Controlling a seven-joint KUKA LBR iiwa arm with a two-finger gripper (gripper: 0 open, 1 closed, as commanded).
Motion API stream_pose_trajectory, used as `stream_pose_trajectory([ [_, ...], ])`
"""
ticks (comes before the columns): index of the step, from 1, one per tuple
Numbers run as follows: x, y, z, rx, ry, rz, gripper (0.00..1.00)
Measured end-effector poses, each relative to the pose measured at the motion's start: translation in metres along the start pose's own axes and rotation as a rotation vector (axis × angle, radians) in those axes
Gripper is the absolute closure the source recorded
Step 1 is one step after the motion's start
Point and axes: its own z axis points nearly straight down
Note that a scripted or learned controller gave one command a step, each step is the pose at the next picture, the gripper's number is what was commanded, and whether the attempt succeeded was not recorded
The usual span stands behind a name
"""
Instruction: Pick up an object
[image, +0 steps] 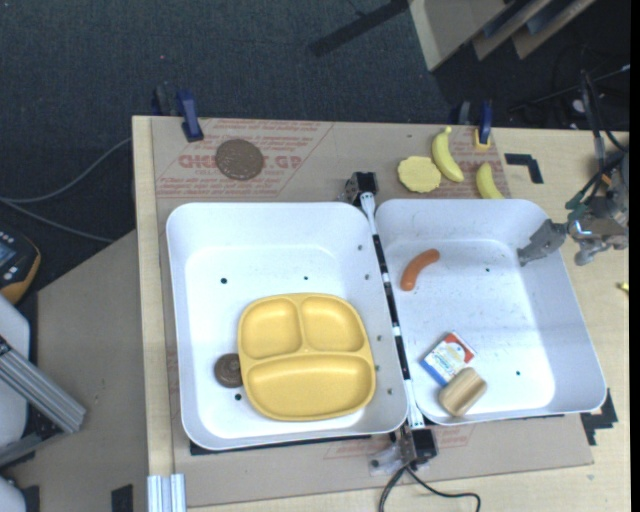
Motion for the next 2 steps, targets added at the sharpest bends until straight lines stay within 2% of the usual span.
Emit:
stream_pose_trajectory([
  [1, 0.073, 0.02, 0.098, 0.008, 0.006, -0.007, 0.0],
  [2, 0.091, -0.019, 0.151, 0.009, 0.004, 0.001, 0.0],
])
